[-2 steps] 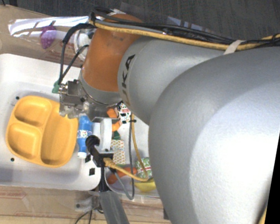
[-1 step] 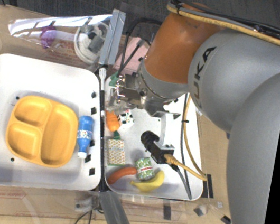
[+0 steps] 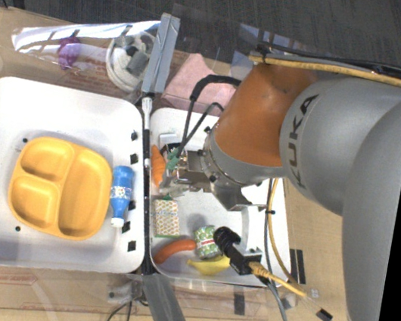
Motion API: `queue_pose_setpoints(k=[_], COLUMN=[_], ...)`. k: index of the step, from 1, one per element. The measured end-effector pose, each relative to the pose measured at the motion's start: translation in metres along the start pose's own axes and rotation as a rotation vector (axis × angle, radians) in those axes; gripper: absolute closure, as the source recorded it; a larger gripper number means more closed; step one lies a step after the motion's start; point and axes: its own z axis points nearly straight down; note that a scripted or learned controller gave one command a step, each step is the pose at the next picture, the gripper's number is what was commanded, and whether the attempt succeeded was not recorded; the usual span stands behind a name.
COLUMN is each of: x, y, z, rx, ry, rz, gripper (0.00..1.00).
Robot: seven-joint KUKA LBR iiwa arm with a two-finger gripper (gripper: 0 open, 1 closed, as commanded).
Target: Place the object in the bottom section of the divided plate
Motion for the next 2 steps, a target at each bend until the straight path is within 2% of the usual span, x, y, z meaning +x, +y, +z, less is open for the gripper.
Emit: queue_pose_setpoints(k=[1, 2], x=[0.039, -0.013], y=[0.032, -0.015], z=[-0.105, -0.043], rx=[-0.006, -0.001], ry=[0.0, 0.001], rz=[-0.142, -0.382], gripper=[1.0, 1.0])
